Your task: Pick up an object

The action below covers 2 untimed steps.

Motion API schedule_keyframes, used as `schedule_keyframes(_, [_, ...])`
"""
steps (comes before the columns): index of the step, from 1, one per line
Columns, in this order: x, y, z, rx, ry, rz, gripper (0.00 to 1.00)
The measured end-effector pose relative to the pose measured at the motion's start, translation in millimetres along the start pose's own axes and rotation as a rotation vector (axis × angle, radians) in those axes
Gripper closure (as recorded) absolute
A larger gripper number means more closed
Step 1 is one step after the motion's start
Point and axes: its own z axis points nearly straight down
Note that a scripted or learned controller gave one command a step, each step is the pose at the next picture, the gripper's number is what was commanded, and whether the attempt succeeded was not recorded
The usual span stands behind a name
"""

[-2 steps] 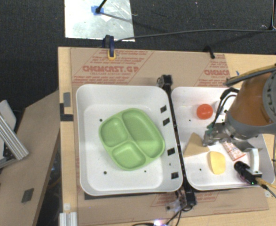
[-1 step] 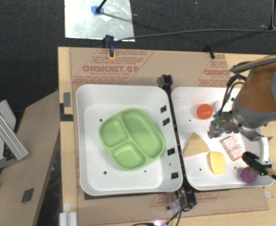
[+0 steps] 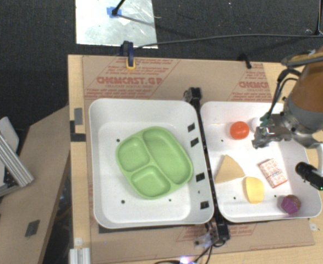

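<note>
In the right bin (image 3: 222, 209) lie several objects: a small orange-red ball (image 3: 239, 130), a pale yellow wedge (image 3: 229, 169), a yellow block (image 3: 253, 190), a red-and-white patterned packet (image 3: 273, 172) and a purple ball (image 3: 290, 204). My gripper (image 3: 262, 137) hangs over the right bin, just right of the orange-red ball and above the packet. The arm comes in from the right with its orange band (image 3: 315, 87) above the wrist. Nothing shows between the fingers.
The left bin (image 3: 103, 125) holds a green divided plate (image 3: 153, 161) with three compartments. A black divider with clips (image 3: 201, 158) runs between the bins. Cardboard (image 3: 133, 78) lies under both bins. A metal frame (image 3: 4, 153) stands at the far left.
</note>
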Motion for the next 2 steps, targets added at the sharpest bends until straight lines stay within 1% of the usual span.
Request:
schedule_keyframes(1, [0, 2, -54, 0.000, 0.000, 0.000, 1.00])
schedule_keyframes(2, [50, 15, -56, 0.004, 0.003, -0.004, 1.00])
